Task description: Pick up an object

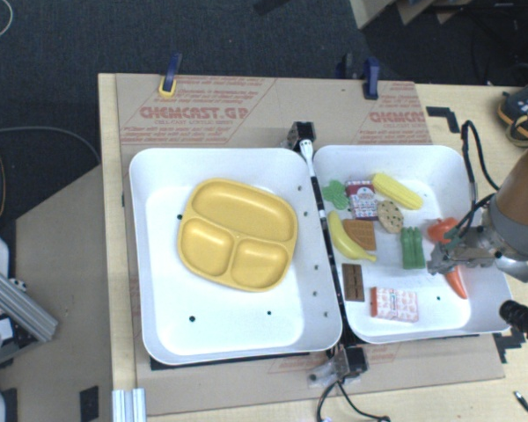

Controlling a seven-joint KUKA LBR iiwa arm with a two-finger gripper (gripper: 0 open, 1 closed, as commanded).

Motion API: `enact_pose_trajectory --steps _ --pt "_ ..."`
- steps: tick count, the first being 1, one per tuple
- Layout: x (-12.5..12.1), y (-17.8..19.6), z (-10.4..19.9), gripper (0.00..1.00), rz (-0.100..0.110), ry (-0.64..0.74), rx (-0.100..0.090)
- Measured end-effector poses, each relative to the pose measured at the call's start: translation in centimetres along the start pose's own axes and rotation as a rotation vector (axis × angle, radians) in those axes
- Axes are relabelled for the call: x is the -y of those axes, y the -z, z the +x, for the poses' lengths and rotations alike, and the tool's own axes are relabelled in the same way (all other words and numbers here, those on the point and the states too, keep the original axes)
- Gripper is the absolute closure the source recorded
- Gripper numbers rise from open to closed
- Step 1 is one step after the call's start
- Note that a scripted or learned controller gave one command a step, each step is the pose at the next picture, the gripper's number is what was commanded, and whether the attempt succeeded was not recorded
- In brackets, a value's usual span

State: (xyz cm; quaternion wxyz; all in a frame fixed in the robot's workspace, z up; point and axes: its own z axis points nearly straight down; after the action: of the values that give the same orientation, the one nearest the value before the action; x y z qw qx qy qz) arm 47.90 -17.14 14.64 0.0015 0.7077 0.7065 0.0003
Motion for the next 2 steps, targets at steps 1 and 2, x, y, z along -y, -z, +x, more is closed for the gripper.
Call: enact_pose_trajectory --steps 1,2 --pt "-0.9 5.5 0.7 1.0 -0.005 0.004 0.001" --pt "-1.0 8.0 0.7 1.0 -0.002 0.003 0.001"
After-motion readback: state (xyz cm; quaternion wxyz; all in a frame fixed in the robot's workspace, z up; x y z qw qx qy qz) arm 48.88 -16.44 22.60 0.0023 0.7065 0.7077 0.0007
